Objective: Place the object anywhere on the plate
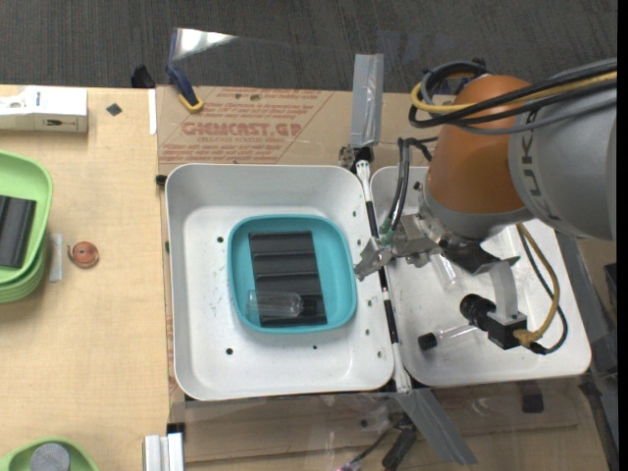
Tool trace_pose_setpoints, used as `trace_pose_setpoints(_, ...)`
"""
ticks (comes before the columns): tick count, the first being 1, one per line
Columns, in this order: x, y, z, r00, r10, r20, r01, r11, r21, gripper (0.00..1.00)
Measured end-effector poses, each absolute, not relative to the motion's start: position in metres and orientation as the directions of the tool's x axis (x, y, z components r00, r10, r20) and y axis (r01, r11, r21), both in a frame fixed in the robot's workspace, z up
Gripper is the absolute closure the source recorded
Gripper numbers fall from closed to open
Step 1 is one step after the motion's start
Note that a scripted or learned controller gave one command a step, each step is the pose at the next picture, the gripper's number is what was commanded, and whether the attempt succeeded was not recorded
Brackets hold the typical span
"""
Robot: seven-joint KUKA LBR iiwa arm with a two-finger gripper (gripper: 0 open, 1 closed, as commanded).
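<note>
Tan worktop [98, 361]; left bin [196, 361] holds teal plate [240, 263], clear object [275, 305] at its 6 o'clock. Gripper [378, 258] at plate's 3 o'clock; its opening cannot be told.

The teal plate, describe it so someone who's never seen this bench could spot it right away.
Find the two white bins side by side and take the left bin. The teal plate sits in its middle, a rounded square dish holding black blocks and a small clear object. It is the bench's sole teal thing.

Even, bright overhead light, soft shadows only. Glare off the clear plastic sheet [201, 42] at 11 o'clock and mild sheen on the white bins [196, 361]. Focus slightly soft overall; dark floor underexposed at 12 o'clock.
</note>
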State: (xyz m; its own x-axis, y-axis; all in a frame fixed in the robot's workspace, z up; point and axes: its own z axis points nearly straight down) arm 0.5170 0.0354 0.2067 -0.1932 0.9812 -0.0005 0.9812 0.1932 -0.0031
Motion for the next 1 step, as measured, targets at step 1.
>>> trace_pose_setpoints(1,0.517,0.0354,0.2067,-0.193,0.981,0.0,0.981,0.193,-0.003,0.0)
